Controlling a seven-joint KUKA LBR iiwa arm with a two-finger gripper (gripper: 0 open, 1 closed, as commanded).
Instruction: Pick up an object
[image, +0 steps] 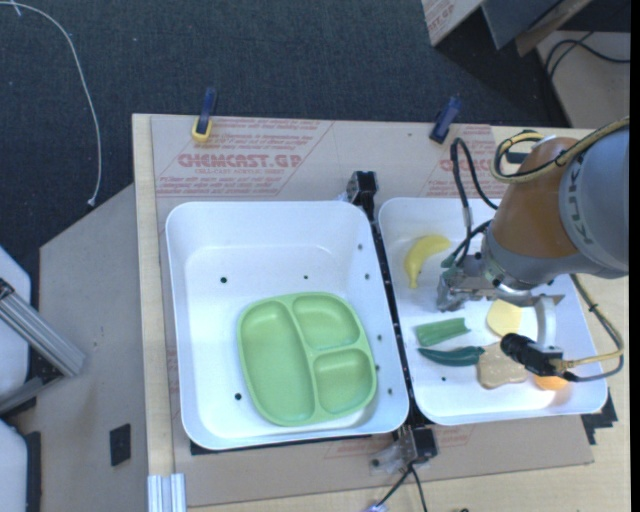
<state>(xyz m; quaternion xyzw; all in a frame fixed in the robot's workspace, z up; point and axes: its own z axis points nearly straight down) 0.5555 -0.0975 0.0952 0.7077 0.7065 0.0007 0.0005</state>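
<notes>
Grey gripper (455, 292) hovers just above a green block (441, 331) — we cannot tell its grip — banana (424, 256) beside it.

Two white bins (190, 300). One green divided plate (305, 355). One yellow banana (425, 255). Two green pieces (441, 330). One tan piece (497, 372). One pale yellow disc (503, 319).

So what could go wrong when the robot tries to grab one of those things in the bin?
The gripper sits above the green block, not squarely over any one item, so it might close on nothing. The green block, the dark green pepper and the tan piece lie packed close together, so the gripper could knock a neighbour. The banana lies near the right bin's wall, leaving little room.
</notes>
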